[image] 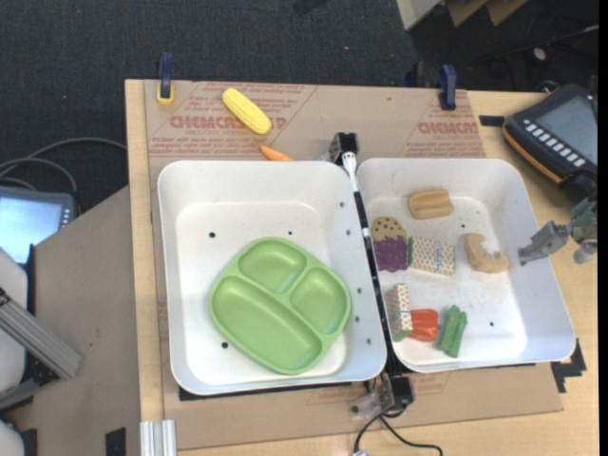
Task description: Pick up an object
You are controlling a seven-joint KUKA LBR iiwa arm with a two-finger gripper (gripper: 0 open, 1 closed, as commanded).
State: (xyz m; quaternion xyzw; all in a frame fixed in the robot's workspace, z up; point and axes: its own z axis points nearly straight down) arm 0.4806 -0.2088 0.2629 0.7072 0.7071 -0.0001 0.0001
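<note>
A: Gripper point(540, 245) sits at the right bin's point(532, 345) outer rim. I can't tell if the claw is apart or together, too small.

B: Candidates?

A: Nearest is the tan curved piece point(485, 255), just inside that rim. The bun point(429, 203) lies farther in.

B: Risk?

A: I judge a descent here clips the rim, or nudges the tan piece toward the wafer point(431, 256).

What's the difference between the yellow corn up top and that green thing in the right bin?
The corn is yellow and lies on the brown board outside the bins; the green pickle-like piece lies inside the right bin. The corn lies alone, while the green piece sits right beside a red piece. The corn looks longer and fatter. Both look like toy food.
</note>
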